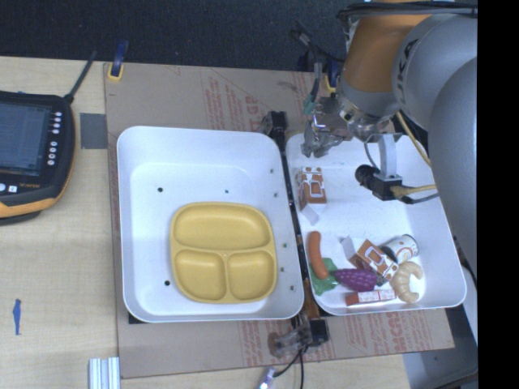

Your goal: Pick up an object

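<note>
Cardboard-covered bench, two white bins. Gripper hangs over right bin's far end; finger state unclear. Brown-and-white snack packet lies just below it, apart.

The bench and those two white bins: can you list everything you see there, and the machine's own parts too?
Left bin: one, white, bench centre.
Divided plate: one, yellow, three compartments, lying in the left bin.
Right bin: one, white, beside the left bin.
Small box: one, brown and white, right bin's upper left.
Toy hot dog: one, orange-red, near the right bin's left wall.
Toy grapes: one bunch, purple, right bin's lower part.
Croissant: one, tan, lower right corner.
Can: one, silver, lying above the croissant.
Handheld console: one, black and orange, far left.
Arm: one, grey with orange band, from the right.
Pincer: one, metallic, above the right bin's top edge.
</note>
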`<state>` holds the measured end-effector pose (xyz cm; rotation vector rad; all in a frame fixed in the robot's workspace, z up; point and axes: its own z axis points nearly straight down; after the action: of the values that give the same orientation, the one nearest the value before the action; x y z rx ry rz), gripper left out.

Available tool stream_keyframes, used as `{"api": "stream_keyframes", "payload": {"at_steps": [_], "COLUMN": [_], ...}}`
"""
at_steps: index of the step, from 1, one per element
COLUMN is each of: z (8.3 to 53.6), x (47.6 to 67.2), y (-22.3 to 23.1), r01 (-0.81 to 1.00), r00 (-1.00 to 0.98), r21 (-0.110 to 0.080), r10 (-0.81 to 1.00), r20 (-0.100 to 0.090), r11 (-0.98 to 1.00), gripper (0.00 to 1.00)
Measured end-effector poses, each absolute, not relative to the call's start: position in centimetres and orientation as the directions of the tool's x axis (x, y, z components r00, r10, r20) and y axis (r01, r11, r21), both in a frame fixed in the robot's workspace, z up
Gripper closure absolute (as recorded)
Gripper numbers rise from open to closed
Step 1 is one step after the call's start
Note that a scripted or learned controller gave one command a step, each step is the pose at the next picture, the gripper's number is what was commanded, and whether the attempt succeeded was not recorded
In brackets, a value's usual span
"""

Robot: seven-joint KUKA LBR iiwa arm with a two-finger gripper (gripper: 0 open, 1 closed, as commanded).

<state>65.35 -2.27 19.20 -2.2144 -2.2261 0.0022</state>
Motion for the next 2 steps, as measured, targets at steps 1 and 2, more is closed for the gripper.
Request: {"api": "stream_keyframes", "payload": {"at_steps": [1, 2], "z": [19.2, 19.2], "x": [59.3, 64.0], "y": [-3.4, -0.6], "r01": [1.0, 1.0], "r00": [-0.005, -0.004], "r21": [-0.005, -0.003], "r10": [1.0, 1.0], "r20": [-0.001, 0.0], "r11": [0.005, 0.004], "gripper": [1.0, 1.0]}}
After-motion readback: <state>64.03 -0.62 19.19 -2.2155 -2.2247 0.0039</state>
